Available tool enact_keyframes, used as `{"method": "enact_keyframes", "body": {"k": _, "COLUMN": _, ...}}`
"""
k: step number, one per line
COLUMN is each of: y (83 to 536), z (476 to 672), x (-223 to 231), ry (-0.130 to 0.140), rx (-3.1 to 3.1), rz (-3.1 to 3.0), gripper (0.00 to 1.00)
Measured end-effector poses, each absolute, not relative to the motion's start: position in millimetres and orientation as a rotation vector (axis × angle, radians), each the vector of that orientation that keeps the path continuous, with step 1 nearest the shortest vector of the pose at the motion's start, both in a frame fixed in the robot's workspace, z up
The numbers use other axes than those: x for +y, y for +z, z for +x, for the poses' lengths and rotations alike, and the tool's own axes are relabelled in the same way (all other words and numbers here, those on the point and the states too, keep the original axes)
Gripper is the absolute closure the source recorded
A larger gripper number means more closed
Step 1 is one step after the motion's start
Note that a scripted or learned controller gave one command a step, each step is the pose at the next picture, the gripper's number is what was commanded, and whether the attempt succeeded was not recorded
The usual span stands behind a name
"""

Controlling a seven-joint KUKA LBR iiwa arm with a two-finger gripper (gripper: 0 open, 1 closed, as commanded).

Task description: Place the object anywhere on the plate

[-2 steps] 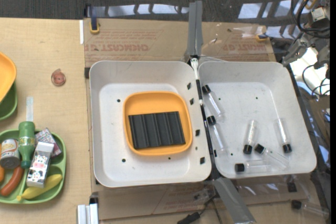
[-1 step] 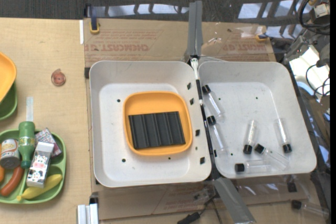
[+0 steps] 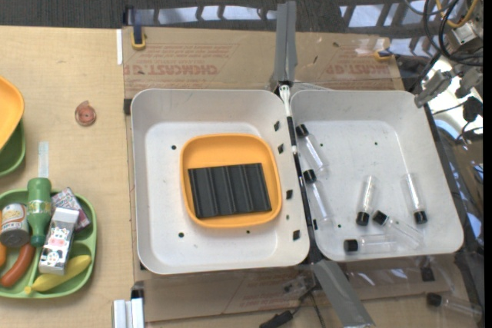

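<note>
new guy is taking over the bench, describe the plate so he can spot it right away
Find the two white bins side by side; the plate lies in the middle of the left bin. It is a rounded-square orange-yellow plate with a dark ribbed slab on it, whereas the right bin holds clear black-capped tubes.

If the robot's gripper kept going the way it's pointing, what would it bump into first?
Probably the rim of the right bin. The gripper looks blurry beside that bin's far corner, seemingly pointing down-left toward it, but depth is unclear.

One fixed camera above the bench, slanting down, both white bins (image 3: 146,165) in mid-range view
</note>
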State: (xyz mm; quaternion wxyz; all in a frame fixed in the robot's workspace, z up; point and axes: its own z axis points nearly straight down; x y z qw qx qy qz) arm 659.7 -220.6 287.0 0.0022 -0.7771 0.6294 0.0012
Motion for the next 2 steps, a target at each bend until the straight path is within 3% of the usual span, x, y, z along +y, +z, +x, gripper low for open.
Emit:
{"method": "enact_keyframes", "body": {"k": 1, "y": 314.0, "z": 659.9, "x": -210.4, "ry": 0.0, "rx": 1.678, "rz": -2.649, "gripper": 0.0}}
{"method": "enact_keyframes", "body": {"k": 2, "y": 303.8, "z": 660.0, "x": -212.4, "ry": 0.002, "rx": 1.236, "rz": -2.884, "gripper": 0.0}}
